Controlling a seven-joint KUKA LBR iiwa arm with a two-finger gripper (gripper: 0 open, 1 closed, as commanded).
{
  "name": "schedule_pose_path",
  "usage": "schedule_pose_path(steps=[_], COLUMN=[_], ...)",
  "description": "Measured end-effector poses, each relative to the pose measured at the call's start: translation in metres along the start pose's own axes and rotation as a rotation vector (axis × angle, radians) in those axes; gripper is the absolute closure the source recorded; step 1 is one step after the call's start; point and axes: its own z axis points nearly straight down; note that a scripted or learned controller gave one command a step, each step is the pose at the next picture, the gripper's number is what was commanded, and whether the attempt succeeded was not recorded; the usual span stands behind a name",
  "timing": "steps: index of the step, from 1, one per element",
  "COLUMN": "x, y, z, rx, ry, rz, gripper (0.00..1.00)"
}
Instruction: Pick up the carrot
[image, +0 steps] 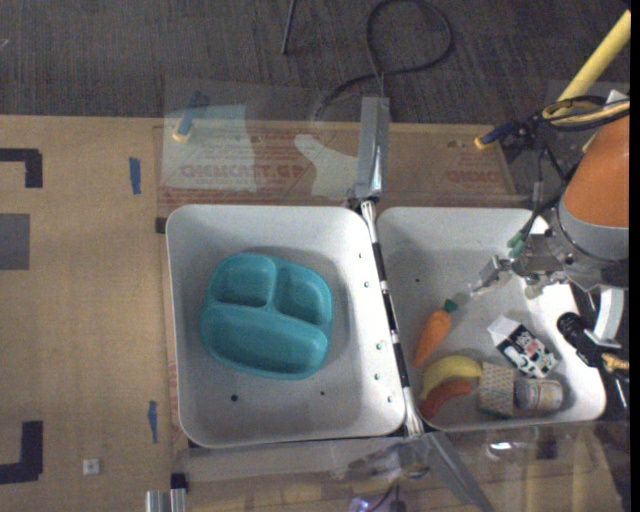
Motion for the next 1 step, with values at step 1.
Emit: schedule_pose_path(steps=[1], x=[0.0389], y=[0.0151], z=[0.1012], rx=[-0.01], ry=[-0.003], rz=[-0.158], gripper=[0.0])
